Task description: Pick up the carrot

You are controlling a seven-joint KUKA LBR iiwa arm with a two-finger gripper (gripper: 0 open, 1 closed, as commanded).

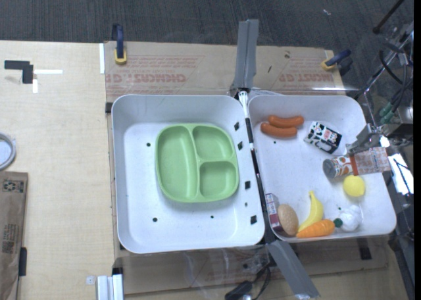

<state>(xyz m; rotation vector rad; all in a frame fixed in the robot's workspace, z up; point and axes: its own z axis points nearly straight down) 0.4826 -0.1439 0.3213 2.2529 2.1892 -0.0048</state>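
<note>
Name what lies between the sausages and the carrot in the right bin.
In the camera view, bare white bin floor runs down from the sausages, then the banana stands just above the carrot, its lower end touching or nearly touching it.

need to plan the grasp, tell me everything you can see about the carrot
The carrot is a small orange piece, smooth like plastic, with a green stub at its right end. It lies flat, almost level and slightly tilted, at the front edge of the right bin. The banana lies just behind it, the brown potato-like piece at its left tip, and a white object by its green end.
</note>
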